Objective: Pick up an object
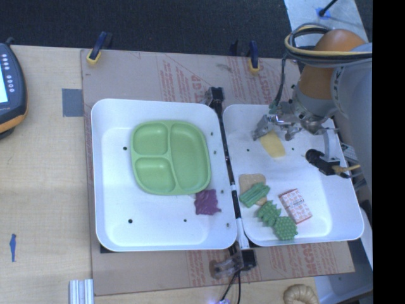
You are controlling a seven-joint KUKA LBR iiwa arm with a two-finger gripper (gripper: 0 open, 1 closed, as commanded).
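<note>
Item one, the gripper (276, 130), is found over the far part of the right bin (345, 223), hung from the grey arm with the orange band (332, 46) that enters from the right. Its two metal fingers (261, 130) are seen spread apart, so it is recorded as open, with nothing clamped between them. Item two, the yellow piece (273, 146), is placed just below the gripper on the white floor of the same bin, near its far left corner. It is noted as a small, flat, pale yellow block with a soft rounded outline and a matt surface, lying tilted, its upper end close under the fingers; whether it is touched by them cannot be told. Further along the right bin's left side are listed a tan slice (251, 181), a green ridged pod (254, 194) laid partly over it, and two knobbly green pieces (268, 213) (285, 228) nearer the front. A red-and-white packet (295, 206) is set just beside these, toward the middle. In the left bin (114, 223) a pale green plate (171, 157) with three compartments is kept, and a small purple lump (206, 202) is lodged just off its near right corner, by the wall shared by the bins.
</note>
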